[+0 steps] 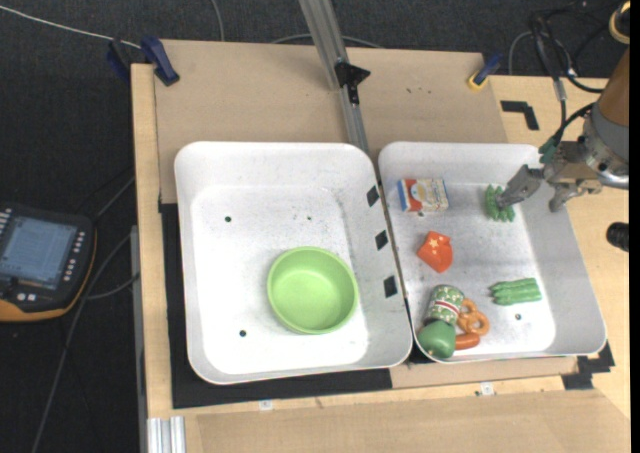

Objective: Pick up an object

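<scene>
- Camera view, from above the bench: two white bins side by side, one pincer (pixel 536 191), six loose things that I can count.
- The pincer hangs over the upper right corner of the right bin (pixel 570 271), its two fingers spread apart, one tip just beside a small green toy (pixel 497 203) that stands under it. Nothing sits between the fingers.
- Also in that bin: a small carton (pixel 424 196) with red, white and blue print, off to the pincer's left; an orange-red block (pixel 436 252) below and left of it; a second green piece (pixel 515 291), ridged, almost straight below it.
- In the near left corner, far from the pincer, a heap (pixel 450 319): a patterned cup, a green lump, something orange. I cannot tell them apart cleanly.
- The left bin (pixel 210 181) holds one lime green bowl (pixel 312 289), upright, well away from the pincer.
- The arm (pixel 612 136) is cut off at the right.
</scene>
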`<state>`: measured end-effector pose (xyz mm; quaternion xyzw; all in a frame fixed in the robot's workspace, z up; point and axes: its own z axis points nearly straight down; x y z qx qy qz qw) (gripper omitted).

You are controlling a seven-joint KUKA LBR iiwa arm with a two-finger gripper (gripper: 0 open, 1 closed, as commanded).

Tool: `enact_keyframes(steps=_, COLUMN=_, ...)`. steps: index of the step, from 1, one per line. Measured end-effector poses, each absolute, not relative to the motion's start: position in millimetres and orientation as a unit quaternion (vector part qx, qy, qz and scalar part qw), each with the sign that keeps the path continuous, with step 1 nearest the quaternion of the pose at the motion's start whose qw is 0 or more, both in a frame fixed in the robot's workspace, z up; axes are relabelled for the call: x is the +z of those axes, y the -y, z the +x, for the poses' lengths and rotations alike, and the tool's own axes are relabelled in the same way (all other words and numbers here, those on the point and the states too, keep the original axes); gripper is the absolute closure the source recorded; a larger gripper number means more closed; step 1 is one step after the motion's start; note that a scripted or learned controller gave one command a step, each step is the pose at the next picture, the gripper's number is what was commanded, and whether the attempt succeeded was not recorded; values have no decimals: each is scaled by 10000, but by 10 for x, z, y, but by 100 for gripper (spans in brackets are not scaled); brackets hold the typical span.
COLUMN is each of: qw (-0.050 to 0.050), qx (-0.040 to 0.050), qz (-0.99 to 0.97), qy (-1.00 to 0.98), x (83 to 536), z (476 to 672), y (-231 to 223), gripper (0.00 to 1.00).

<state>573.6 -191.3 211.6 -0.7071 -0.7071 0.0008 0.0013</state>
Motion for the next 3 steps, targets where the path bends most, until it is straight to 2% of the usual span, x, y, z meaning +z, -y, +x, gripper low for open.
enact_keyframes(steps=2, qw=18, qx=10, qz=-7070, qy=7072, x=988, z=5661, y=1875, gripper=0)
enact_keyframes(steps=3, qw=-6, qx=-6, qz=-7069, qy=7074, x=1121, z=5679, y=1877, gripper=100)
